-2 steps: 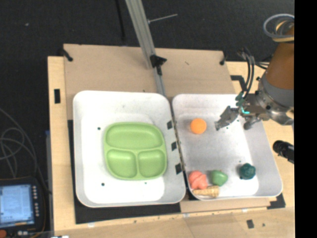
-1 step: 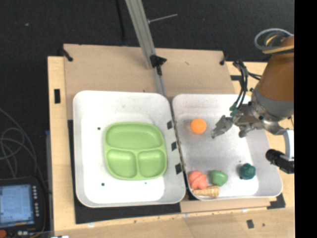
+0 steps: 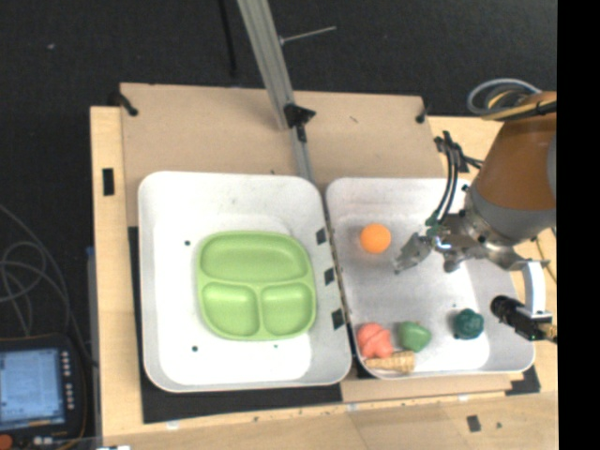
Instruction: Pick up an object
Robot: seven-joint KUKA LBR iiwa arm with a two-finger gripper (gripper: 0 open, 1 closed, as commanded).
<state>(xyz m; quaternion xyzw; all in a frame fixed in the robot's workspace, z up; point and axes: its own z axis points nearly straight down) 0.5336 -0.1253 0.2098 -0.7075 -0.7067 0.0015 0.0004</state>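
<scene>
you've got the arm [image 3: 514, 172] reaching in from the right over the right bin [image 3: 375, 200], orange band above the wrist. the end effector [image 3: 430, 254] hangs over the middle of that bin with its two fingers [image 3: 410, 251] spread apart, released, nothing between them. it sits just right of the orange ball [image 3: 375, 239], apart from it, no contact you can see.

the orange ball lies in the far-left part of the right bin, near the divide between the bins. along the near edge of the same bin you see a pink object [image 3: 374, 338] at the left, a green object [image 3: 412, 335] just beside it on its right, and a tan piece [image 3: 396, 363] right at the near rim below those two. whether those three touch each other is hard to tell. a dark green object [image 3: 468, 323] sits further right, near the near-right corner, well apart from the ball.

the left bin [image 3: 169, 251] holds a light green divided tray [image 3: 255, 284], three compartments, lying flat about in the middle.

both bins rest on the counter [image 3: 206, 125]. a metal pole [image 3: 267, 50] runs from the far side down to the gap between the bins. a small screen [image 3: 33, 387] sits off the counter at the near left.
</scene>
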